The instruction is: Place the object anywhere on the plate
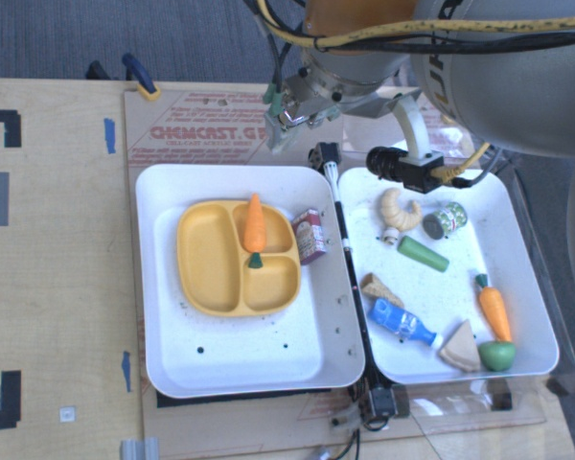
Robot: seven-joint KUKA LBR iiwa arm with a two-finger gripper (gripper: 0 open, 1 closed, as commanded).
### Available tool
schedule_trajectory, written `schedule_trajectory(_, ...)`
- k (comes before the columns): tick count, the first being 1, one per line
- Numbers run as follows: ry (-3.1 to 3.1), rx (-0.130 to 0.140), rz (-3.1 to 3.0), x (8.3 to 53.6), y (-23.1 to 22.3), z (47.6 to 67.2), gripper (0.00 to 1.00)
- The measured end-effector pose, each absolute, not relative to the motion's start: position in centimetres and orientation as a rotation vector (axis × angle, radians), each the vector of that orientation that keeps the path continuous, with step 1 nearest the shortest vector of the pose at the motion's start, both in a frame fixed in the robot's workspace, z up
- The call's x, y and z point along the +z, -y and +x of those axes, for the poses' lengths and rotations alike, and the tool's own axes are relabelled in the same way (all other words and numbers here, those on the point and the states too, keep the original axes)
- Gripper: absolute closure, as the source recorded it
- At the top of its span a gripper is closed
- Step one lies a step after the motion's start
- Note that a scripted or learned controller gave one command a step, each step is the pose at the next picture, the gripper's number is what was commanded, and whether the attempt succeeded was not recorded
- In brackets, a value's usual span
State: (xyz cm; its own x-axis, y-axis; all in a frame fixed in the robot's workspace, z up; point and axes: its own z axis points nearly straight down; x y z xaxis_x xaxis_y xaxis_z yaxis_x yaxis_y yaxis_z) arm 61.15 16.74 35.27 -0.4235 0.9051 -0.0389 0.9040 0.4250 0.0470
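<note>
The carrot (255, 228) lies on the yellow plate (211, 257) (across its dividers) in the left bin (163, 353). The hand (292, 113) hangs above the bin's far edge; can't tell its grip.

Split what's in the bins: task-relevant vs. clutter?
Job:
yellow plate, left bin
toy carrot lying on the plate's divider

Lying about:
small can beside the plate
right bin: croissant, green cylinder, blue bottle, second carrot, green-lidded can

arm (479, 36) cut off at top; gripper perhaps hidden.
</note>
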Motion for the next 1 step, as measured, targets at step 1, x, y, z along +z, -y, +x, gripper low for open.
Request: schedule_trajectory(1,-2.598,0.033,1.647,36.4,-16.82,61.28,1.0)
